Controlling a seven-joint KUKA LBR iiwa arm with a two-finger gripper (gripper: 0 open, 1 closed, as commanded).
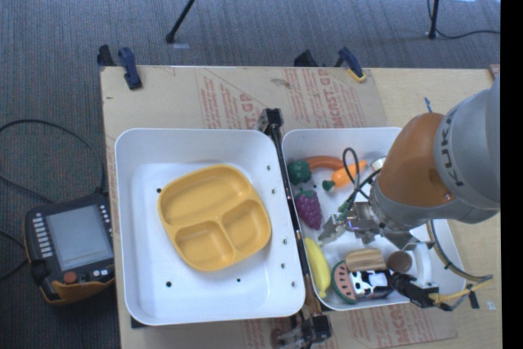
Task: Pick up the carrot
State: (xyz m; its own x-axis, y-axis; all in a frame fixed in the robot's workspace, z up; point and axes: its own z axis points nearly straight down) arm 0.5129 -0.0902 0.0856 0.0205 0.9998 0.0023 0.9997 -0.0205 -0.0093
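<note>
Two shallow white bins are seen side by side on the bench. In the left bin [135,176] a yellow divided plate [214,217] is laid flat, three compartments up.

The carrot [331,163] is found in the right bin [327,135], in its far part near the wall shared with the left bin. Its long axis is laid roughly left to right across the view, tilted slightly. The right-hand portion is partly crossed by a black cable, and a brighter orange piece [347,173] with a green stub at its lower left is seen just beside it; whether that piece is part of the carrot cannot be told.

Nearby items are noted: a dark green vegetable [299,172] just left of the carrot, purple grapes [309,208] below it, a banana [317,266] along the near left wall, a watermelon slice [347,290] at the near edge.

The arm is reached in from the right, its orange band bulking over the bin's right half. The gripper [337,226] is positioned low over the bin's middle, beside the grapes and apart from the carrot. Its fingers are seen slightly parted, with nothing between them.
</note>
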